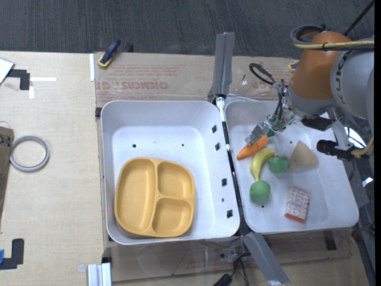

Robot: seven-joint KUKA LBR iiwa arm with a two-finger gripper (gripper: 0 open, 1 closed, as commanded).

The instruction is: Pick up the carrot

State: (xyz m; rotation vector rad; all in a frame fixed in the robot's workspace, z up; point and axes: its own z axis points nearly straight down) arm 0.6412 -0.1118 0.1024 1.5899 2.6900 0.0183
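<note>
A pale wooden bench (pixel 47 100) is carrying two shallow white bins side by side, with a strip of printed cardboard (pixel 155 79) lying behind them and dark carpet (pixel 149 11) running along the far side. On the bench to the left, a roll of tape (pixel 28 153) is lying flat, and a blue and yellow clip (pixel 109 53) is sitting near the cardboard's corner.

The left bin (pixel 161 121) is holding a yellow divided plate (pixel 156 196) toward its near side. The right bin (pixel 333 210) is holding the food items: the carrot (pixel 252 147) is lying tilted near the bin's left wall, its green top pointing up and to the right. Just beside it a banana (pixel 260 161) is curving downward, touching a green round fruit (pixel 278 164). A second green ball (pixel 259 190) is sitting nearer the front, a tan wedge (pixel 302 155) is lying to the right, and a small red and white box (pixel 297 204) is resting near the front right corner.

The arm (pixel 324 70) is reaching in from the right, and the pincer (pixel 266 128) is hanging right at the carrot's leafy end, seemingly touching it. Whether it is spread or clenched, I cannot tell; the tips are too small and cluttered to read, and a grasp on the carrot cannot be confirmed.
</note>
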